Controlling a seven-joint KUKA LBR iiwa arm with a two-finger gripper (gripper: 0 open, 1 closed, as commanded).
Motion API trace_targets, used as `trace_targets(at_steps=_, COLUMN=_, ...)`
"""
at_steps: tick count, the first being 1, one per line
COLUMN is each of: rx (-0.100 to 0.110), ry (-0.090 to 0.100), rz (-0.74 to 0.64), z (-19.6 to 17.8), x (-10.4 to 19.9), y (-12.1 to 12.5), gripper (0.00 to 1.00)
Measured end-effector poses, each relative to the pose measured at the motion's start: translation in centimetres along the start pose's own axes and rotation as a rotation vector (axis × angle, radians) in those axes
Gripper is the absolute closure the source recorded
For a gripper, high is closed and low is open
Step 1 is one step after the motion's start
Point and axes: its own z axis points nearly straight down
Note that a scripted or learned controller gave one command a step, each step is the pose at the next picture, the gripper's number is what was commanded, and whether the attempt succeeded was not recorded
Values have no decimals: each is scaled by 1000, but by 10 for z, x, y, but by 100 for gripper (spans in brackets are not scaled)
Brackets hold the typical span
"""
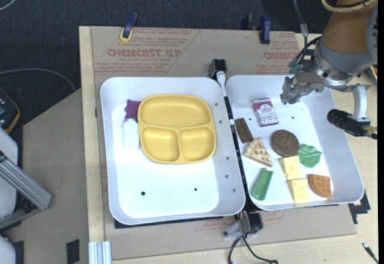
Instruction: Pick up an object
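The gripper (pixel 292 93) hangs over the bare upper part of the right bin (pixel 339 137), near its far rim; whether it is open or closed cannot be told. Just beside it lies a red packet (pixel 264 111). Toy foods crowd the bin's lower half: brown cookie (pixel 284 142), pizza slice (pixel 258 152), green lettuce (pixel 309 155). A yellow tray (pixel 176 127) sits in the left bin (pixel 168 197).

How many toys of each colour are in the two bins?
Yellow: 3 - tray, cheese, block
Brown: 2 - cookie, bar
Green: 2 - lettuce, pickle
Orange: 2 - pizza, waffle
Red: 1 - box
White: 1 - bottle
Purple: 1 - purple toy
Total: 12
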Motion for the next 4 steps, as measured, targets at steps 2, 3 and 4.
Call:
trace_targets(at_steps=2, rx=-7, ry=-2, rz=1, z=-18, x=96, y=-4, gripper=100)
trace_targets(at_steps=3, rx=-6, ry=-3, rz=6, z=-19, x=84, y=-6, gripper=100)
trace_targets(at_steps=4, rx=1, ry=-2, rz=6, z=-5, x=78, y=-6, gripper=100)
